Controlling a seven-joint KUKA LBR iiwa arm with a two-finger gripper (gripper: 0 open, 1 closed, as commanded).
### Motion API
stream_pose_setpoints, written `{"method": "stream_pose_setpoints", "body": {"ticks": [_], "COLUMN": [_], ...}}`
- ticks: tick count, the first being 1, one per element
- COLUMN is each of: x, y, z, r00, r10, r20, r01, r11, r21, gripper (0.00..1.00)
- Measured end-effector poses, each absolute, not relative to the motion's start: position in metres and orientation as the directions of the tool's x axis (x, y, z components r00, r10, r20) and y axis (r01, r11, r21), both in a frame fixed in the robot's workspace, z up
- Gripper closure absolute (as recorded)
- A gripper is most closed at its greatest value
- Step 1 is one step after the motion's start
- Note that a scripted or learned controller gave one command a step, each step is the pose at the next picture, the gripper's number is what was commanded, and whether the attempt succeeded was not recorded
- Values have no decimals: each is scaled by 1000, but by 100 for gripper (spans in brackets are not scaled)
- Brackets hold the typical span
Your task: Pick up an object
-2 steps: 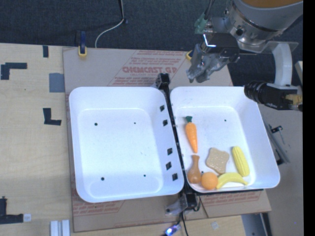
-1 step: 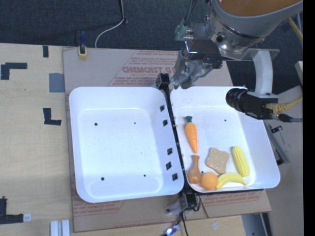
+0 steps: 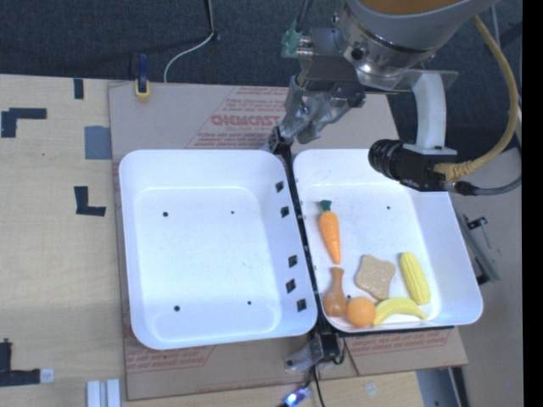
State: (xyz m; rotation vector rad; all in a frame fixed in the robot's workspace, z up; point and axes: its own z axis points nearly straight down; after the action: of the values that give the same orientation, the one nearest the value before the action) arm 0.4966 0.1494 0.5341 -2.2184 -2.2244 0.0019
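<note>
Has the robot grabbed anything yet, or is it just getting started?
Nothing looks picked yet. The carrot, bread slice, corn, banana, orange and a small tan gourd all lie in the right bin. The gripper hangs above the far end of the seam between the bins, with no item seen at its tip. Going down, closing on one item and lifting it are all left.

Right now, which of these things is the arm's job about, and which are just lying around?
For the job (things it could pick up):
carrot
corn cob
banana
orange
bread slice
brown gourd
gripper

Just lying about:
left bin
cardboard sheet
yellow clamp
</note>
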Motion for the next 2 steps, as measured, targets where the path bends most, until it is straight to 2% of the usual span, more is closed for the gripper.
{"method": "stream_pose_setpoints", "body": {"ticks": [1, 2], "x": [532, 501], "y": [170, 148], "z": [534, 444], "r00": [-3, 1], "r10": [1000, 1000], "r20": [-1, -5], "r01": [1000, 1000], "r11": [3, -1], "r21": [0, -12], "gripper": [100, 100]}}
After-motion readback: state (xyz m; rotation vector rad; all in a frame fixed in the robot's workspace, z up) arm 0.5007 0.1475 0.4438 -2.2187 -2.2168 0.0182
